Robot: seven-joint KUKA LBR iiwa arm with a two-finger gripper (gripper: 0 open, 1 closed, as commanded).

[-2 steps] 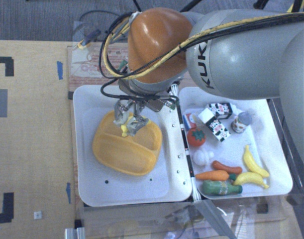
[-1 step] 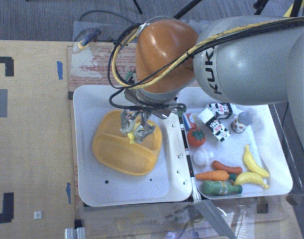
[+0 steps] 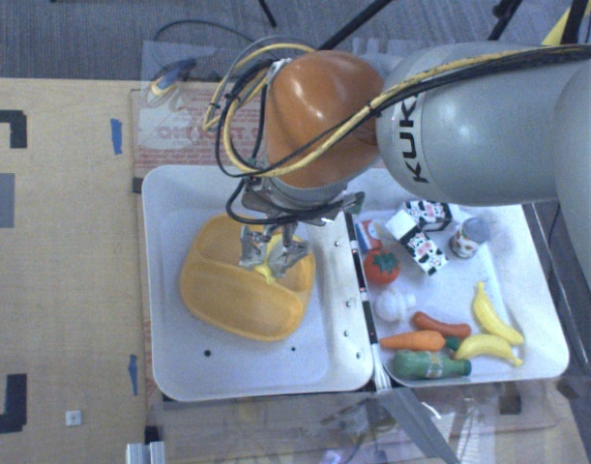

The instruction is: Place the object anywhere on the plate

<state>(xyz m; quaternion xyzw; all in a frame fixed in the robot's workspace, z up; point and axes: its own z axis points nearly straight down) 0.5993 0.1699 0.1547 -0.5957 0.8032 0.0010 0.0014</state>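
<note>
A yellow-orange plate (image 3: 232, 293) lies in the left white bin (image 3: 169, 356). My gripper (image 3: 272, 257) hangs over the plate's upper right part, below the orange band of the arm. A small bright yellow object (image 3: 266, 267) shows between the two fingers, just above the plate's surface. Its shape is mostly hidden by the fingers and it blends with the plate.
The right bin (image 3: 546, 341) holds two bananas (image 3: 493, 327), a carrot (image 3: 413, 340), a green bottle (image 3: 430, 364), a tomato (image 3: 381, 266), a cow-patterned box (image 3: 426, 252) and other small toys. The raised divider (image 3: 358, 298) between the bins runs right of the plate. The arm covers the bins' back.
</note>
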